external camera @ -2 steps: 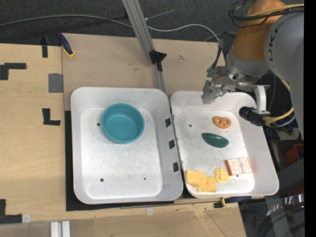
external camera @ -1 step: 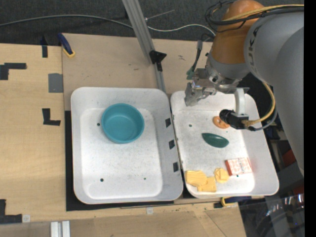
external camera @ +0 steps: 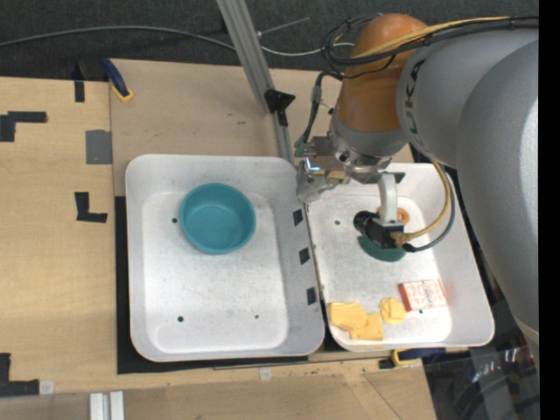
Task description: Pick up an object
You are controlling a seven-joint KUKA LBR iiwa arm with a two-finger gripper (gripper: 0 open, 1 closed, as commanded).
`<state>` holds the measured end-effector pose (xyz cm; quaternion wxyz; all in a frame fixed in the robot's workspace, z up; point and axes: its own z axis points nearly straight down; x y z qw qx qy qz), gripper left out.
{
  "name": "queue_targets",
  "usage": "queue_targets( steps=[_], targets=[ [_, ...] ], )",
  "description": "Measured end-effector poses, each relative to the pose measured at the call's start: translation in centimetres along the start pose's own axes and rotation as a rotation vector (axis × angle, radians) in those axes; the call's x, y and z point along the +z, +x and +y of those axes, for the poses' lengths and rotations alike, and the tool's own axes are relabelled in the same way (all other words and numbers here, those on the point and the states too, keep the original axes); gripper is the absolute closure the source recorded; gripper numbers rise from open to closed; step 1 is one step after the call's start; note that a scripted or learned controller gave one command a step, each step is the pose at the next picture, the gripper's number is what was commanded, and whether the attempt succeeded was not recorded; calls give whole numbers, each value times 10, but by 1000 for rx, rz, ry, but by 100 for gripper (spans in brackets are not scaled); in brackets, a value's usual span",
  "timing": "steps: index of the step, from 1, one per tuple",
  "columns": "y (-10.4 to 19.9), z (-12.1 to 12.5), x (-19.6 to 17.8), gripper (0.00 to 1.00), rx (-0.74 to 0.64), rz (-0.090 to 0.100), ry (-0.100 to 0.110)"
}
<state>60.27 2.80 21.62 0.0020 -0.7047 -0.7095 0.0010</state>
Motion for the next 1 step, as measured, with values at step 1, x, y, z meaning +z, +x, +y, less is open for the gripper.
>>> queue_targets(
  steps=[1],
  targets=[
    [45, -13, 4, 100, 1, 0, 0]
  ],
)
